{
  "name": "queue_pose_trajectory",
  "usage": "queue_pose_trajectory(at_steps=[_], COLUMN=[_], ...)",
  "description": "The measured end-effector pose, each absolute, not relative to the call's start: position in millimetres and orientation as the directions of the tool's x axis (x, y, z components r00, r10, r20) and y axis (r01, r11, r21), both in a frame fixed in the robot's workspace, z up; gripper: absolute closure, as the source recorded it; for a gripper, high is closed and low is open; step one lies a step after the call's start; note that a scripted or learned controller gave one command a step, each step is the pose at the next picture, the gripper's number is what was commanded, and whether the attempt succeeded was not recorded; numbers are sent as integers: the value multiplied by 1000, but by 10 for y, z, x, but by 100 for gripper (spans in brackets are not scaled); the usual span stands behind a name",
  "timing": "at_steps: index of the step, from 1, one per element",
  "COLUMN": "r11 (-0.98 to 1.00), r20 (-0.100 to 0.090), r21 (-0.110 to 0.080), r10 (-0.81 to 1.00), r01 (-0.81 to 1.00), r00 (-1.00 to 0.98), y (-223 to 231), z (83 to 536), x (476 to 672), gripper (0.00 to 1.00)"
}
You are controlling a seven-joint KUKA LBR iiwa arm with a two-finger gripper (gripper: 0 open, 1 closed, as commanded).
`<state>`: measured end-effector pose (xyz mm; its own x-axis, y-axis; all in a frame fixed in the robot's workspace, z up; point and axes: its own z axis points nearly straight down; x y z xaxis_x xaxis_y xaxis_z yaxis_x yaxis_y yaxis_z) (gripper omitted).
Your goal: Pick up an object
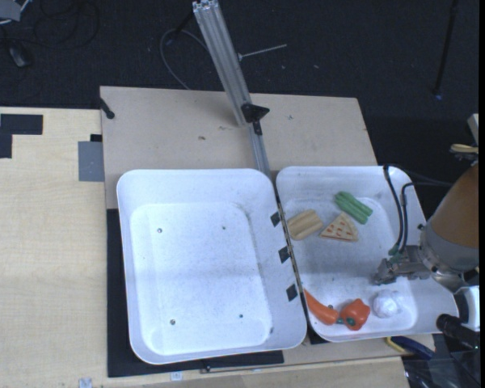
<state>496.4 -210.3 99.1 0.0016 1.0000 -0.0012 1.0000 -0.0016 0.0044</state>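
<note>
The right bin (307, 186) holds several small toys. A green ridged piece (353, 206) lies near the back, with a tan bread-like block (304, 224) and a triangular orange wedge (339, 229) just in front of it. An orange-red carrot and pepper (339, 313) rest against the front wall. A small white lump (385, 305) sits at the front right. My gripper (387, 273) reaches in from the right and hangs low over the bin's right side, just behind the white lump and apart from it.
The left bin (129, 191) stands beside the right one, with black clips (284, 255) along the shared edge. A slanted metal rail (226, 59) rises behind the bins. A black cable (402, 208) loops over the right bin's wall near my wrist.
</note>
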Motion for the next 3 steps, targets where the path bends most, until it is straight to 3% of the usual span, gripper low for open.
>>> queue_pose_trajectory(at_steps=[2,3], r11=[1,0], r20=[-1,0], r21=[3,0], r10=[1000,1000], r01=[1000,1000], r00=[-1,0], y=[-1995,-2000], z=[2033,2116], x=[5010,5011], gripper=[100,100])
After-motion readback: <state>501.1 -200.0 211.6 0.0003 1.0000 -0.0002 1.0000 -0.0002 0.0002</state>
